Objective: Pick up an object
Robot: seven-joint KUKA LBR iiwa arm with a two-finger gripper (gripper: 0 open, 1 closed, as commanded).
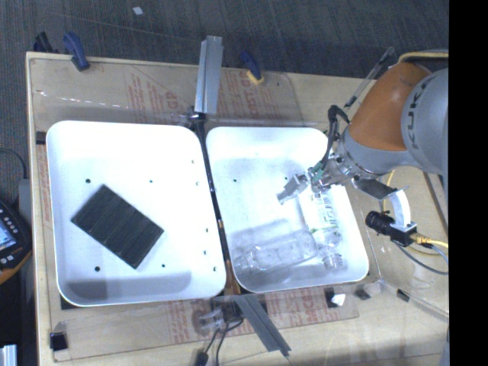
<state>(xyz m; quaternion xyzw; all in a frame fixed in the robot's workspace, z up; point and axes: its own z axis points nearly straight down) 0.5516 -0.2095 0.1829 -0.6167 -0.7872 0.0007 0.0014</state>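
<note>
A black, flat, ribbed rectangle (118,226) lies askew in the left bin (114,130). In the right bin (255,134), a clear plastic bottle (276,252) lies on its side along the front wall. A second clear bottle (328,219) lies along the right wall, its far end under the wrist. My gripper (293,187) hangs low over the right-hand half of the right bin, just left of that second bottle's far end. Nothing shows as held in it.
A metal bar (208,75) rises behind the gap between the bins. Blue clamps (76,53) grip the bench's back edge. A dark handheld device (9,236) sits past the left edge. The arm's orange band (385,109) overhangs the right bin's far right corner.
</note>
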